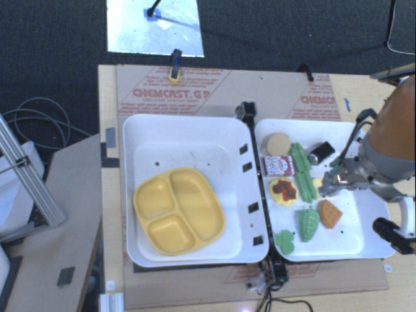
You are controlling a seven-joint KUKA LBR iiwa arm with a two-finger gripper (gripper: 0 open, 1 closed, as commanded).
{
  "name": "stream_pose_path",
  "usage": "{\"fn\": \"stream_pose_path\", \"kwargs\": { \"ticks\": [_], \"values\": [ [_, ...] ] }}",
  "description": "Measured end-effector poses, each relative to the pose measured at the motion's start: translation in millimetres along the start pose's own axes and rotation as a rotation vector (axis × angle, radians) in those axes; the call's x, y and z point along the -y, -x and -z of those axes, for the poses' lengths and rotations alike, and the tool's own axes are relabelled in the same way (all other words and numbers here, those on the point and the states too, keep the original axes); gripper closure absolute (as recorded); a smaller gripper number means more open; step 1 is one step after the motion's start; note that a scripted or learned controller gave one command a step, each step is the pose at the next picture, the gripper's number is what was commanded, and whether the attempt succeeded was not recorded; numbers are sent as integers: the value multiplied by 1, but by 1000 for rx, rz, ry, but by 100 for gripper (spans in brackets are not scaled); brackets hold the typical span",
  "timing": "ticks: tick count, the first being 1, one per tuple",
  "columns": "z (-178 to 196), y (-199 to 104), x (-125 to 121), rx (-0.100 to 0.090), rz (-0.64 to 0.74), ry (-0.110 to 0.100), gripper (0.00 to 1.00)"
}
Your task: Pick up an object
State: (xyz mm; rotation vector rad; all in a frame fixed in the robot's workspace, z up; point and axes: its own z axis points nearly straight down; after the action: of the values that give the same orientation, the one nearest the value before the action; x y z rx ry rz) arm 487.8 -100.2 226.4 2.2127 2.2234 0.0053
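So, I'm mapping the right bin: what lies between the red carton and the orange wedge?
In the camera view, the round pizza piece lies between the red carton and the orange wedge.

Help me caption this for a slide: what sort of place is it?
Probably a robotics lab: a KUKA arm reaches over two white bins, one with toy food, the other with a yellow divided plate.

Toy foods (303, 186) in rt bin (354, 242): green veg, pizza, orange wedge, lying flat.

One camera sits high above the bench (214, 83) and looks down at a slant, far enough to see both white bins (188, 132).
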Motion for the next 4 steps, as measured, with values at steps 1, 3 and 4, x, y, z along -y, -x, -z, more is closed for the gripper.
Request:
{"fn": "stream_pose_path", "kwargs": {
  "ticks": [1, 3, 4],
  "values": [
    [62, 52, -55, 4, -3, 6, 100],
    [273, 107, -142, 5, 0, 11, 100],
    [88, 48, -138, -7, 3, -19, 100]
  ]
}}
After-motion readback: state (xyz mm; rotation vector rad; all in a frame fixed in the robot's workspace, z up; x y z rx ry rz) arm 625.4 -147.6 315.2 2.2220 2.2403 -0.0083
